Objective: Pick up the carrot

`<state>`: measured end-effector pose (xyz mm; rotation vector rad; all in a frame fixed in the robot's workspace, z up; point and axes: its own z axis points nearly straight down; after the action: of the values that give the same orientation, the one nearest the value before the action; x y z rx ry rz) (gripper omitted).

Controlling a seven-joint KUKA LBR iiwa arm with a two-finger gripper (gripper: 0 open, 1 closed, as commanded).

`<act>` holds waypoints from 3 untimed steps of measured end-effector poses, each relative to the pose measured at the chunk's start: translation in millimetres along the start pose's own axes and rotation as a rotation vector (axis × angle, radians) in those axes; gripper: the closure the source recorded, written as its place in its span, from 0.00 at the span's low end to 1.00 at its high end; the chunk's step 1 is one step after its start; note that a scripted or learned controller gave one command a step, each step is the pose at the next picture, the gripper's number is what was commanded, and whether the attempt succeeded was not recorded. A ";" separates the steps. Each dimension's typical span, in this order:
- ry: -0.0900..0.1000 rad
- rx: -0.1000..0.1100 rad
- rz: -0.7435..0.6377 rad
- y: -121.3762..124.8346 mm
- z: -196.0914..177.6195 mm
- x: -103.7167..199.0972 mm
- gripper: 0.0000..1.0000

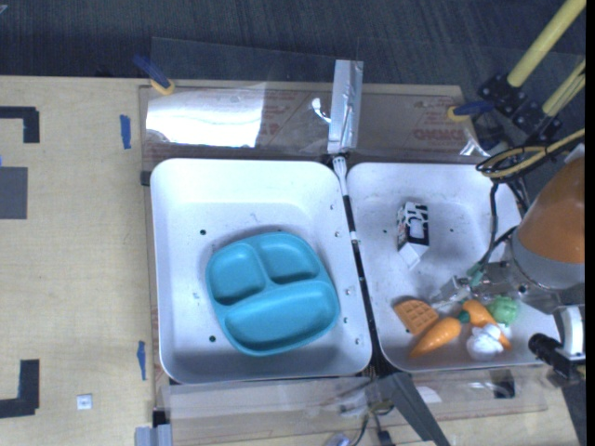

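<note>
The carrot (437, 335) is a small orange toy, tapering toward the lower left, lying tilted near the front wall of the right bin (381, 240); just beside it sits a toy waffle (415, 313); the pincer (479, 291) hovers close above, its state impossible to tell; a blue divided plate (271, 292) lies in the left bin (186, 203).

The orange carrot (437, 334) lies slantwise (green top up-right) near the right bin's front wall.
</note>
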<state>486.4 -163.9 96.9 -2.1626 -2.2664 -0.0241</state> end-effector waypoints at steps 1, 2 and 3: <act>0.005 -0.005 0.076 1.0 5.2 -1.0 0.00; -0.010 -0.010 0.079 1.0 -2.2 -5.6 1.00; 0.001 -0.008 0.071 3.0 -2.4 1.1 0.00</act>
<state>489.3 -162.8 99.4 -2.2441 -2.1914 -0.0332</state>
